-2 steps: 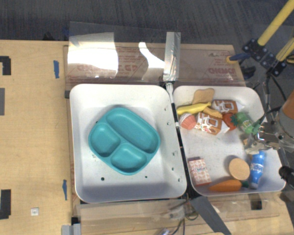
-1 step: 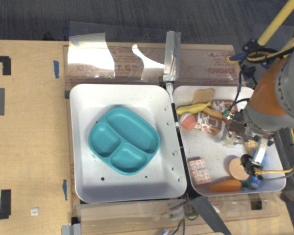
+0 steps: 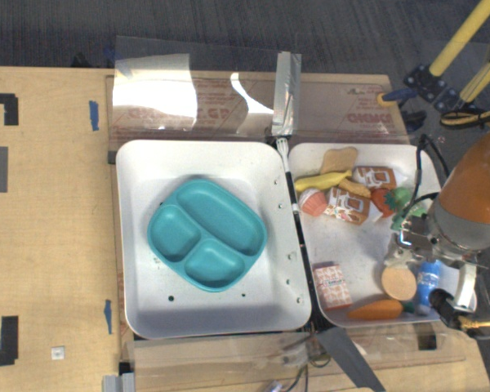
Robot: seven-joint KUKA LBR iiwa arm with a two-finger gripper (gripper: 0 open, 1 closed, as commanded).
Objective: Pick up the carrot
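Dark carpet runs behind a tan wooden surface (image 3: 49, 243) that carries two shallow white bins side by side. From the camera above, the left bin (image 3: 139, 178) holds a teal divided plate (image 3: 206, 231) with bare white floor all around it. The right bin (image 3: 361, 256) is crowded: the carrot (image 3: 374, 309), a smooth orange tapered piece, lies flat along the bin's near edge, close to the near wall and lengthwise to it. Just beside its left end sits a small red-and-white packet (image 3: 332, 285); just behind it rests a round tan disc (image 3: 398, 283), and a blue bottle-like item (image 3: 428, 285) stands to its right. At the bin's far end cluster a yellow banana (image 3: 322, 181), a bread-like slice (image 3: 338, 159), a printed packet (image 3: 372, 177) and other toy food. Open floor remains in the middle of this bin. The grey arm with its orange band (image 3: 472, 188) hangs over the bin's right side, the gripper (image 3: 416, 233) above the disc; whether the jaws are open or closed I cannot tell.
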